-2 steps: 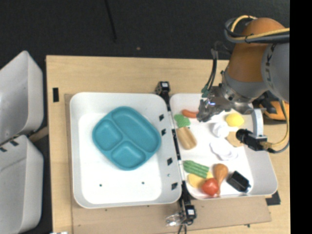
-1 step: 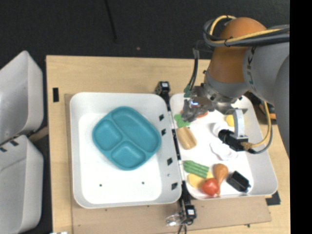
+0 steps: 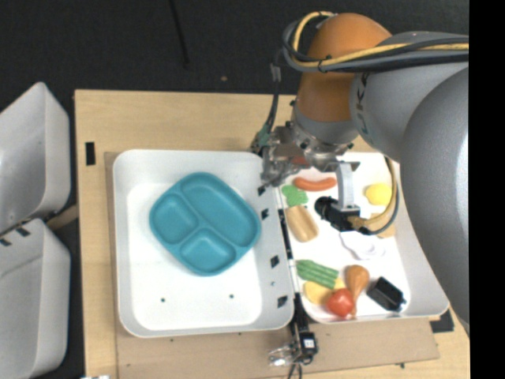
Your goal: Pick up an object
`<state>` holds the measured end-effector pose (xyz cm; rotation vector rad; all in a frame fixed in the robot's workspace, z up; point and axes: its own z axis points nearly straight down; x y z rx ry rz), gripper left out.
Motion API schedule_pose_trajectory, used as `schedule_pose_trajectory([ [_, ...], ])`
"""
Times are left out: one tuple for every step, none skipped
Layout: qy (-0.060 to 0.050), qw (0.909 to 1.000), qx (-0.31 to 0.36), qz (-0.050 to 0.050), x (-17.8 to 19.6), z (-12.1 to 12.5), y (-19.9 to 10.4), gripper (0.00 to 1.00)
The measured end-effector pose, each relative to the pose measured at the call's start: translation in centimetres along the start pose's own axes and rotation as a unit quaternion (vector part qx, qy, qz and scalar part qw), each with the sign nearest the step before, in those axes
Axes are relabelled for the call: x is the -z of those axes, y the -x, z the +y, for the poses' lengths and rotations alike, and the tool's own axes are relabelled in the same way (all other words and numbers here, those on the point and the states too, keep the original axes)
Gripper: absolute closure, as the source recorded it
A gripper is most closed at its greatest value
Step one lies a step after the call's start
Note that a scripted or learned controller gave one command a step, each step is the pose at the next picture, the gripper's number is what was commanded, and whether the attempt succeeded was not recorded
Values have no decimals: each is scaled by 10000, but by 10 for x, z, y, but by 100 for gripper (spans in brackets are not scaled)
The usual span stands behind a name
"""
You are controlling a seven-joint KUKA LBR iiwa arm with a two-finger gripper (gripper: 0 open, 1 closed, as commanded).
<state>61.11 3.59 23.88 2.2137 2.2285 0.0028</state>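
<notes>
Hovering over the right bin at its 11 o'clock corner, the gripper hangs near a red sausage; its opening cannot be told.

Toys crowd the right bin, seemingly gapless, while open floor rings the blue tray.

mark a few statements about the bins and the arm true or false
1. The blue tray lies in the left bin. True.
2. The tomato sits in the left bin. False: it is in the right bin, near the front edge.
3. The gripper hangs over the rear of the right bin, near the divide. True.
4. The sausage lies on the blue tray. False: it lies in the right bin.
5. The green beans are beside the tomato's corner. True.
</notes>
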Motion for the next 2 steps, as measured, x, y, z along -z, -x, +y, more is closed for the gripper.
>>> schedule_pose_trajectory([
  [-4, 10000, -18, -7, -4, 7, -37, 100],
  [-2, 10000, -18, -3, 4, 18, -48, 100],
])
